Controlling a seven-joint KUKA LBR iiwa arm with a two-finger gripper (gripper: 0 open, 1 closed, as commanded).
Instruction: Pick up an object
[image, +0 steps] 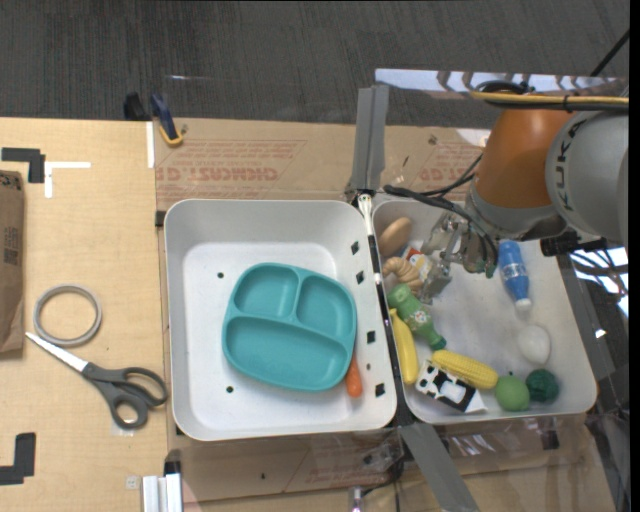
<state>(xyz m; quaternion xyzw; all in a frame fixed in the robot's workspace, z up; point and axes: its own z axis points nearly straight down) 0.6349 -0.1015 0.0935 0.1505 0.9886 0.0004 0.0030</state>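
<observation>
My gripper (441, 272) hangs over the upper left part of the right bin (570, 330), open, with nothing between its fingers. Just left of it lie a tan and red toy (406, 268) and a tan bread roll (395, 232). Below it sits a green bottle (416, 314). A blue bottle (512, 271) lies to its right. Farther forward are a yellow banana (404, 350), a corn cob (464, 369), a black and white toy (446, 389), a lime-green ball (513, 392), a dark green ball (543, 384) and a white egg (535, 345).
The left bin (190, 300) holds a teal divided plate (290, 326) and a small orange carrot (353, 381) by its right wall. Scissors (105, 380) and a tape roll (67, 313) lie on the bench to the left.
</observation>
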